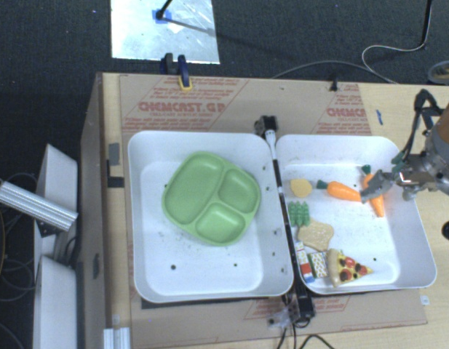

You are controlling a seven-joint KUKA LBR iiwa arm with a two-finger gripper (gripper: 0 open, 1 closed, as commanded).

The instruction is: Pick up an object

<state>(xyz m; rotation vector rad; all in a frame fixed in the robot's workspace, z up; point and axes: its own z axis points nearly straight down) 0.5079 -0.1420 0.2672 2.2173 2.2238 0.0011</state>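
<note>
We see the grey two-finger gripper low over the right-hand shallow white bin, reaching in from the right. Its tips sit close beside two small orange plastic toy carrots — one lying flat, one just under the fingers. We cannot tell how far the fingers are parted, or whether anything is caught between them.

We judge the carrots light, rigid and smooth — likely to squirt out along their taper, so across the thick middle looks best. The green compartment plate in the left-hand white bin sits well apart.
</note>
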